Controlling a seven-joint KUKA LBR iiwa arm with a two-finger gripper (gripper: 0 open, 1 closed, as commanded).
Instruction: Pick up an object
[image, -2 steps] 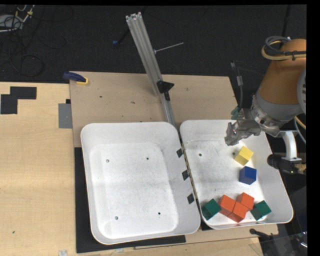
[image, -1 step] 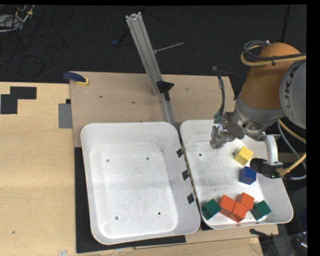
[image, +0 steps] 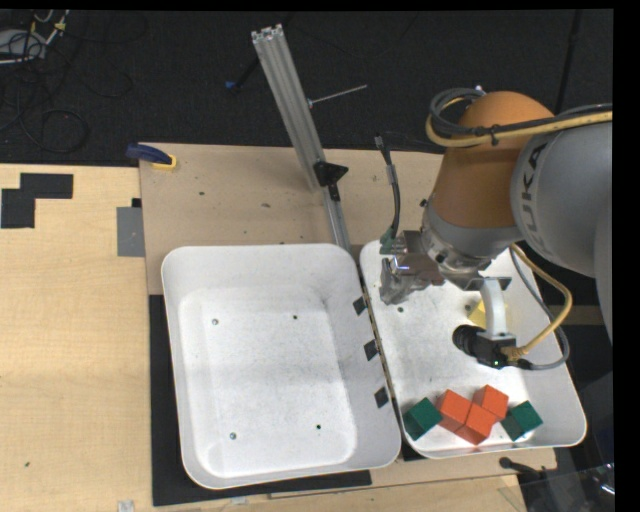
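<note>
Orange and green blocks (image: 470, 413) are seen clustered at the near end of the right-hand shallow white bin (image: 562, 430), two orange cubes touching each other, a green one on either side. The metal two-finger gripper (image: 392, 283) is placed well apart from them, low over the far end of that bin, close to the wall shared with the left-hand white bin (image: 190, 300). How far it is opened cannot be told from this angle, and nothing is seen in its grasp. The risk is judged plain: a close made here would catch nothing. Were the tight cluster approached, neighbours could be nudged and a cube pushed aside instead of being lifted.
</note>
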